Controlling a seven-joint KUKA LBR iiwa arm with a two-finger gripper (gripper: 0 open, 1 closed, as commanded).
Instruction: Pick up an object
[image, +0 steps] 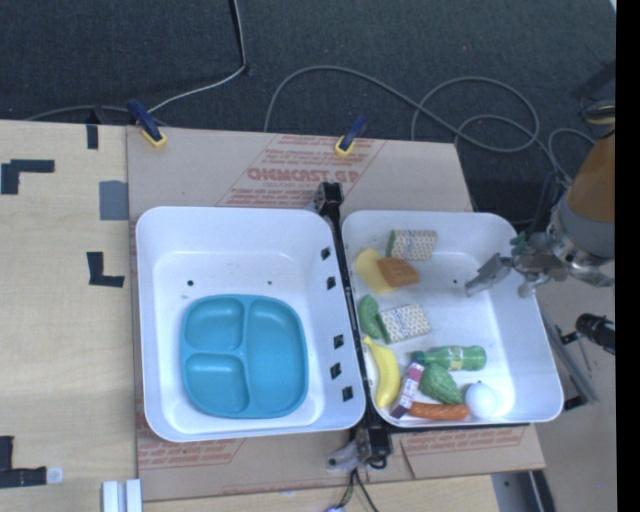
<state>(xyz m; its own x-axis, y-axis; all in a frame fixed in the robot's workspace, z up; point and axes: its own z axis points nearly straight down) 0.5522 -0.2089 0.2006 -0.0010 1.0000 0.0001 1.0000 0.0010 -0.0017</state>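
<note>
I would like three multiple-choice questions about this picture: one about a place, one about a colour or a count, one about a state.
1. Where does the divided plate lie?
A. left bin
B. right bin
C. on the cardboard

2. What colour is that plate?
A. red
B. blue
C. white

3. Where is the gripper?
A. over the left bin
B. beside the banana
C. above the right bin's right side

Key: 1 A, it lies alone in the left bin; 2 B, it is light blue; 3 C, it sits apart from the toys.
</note>
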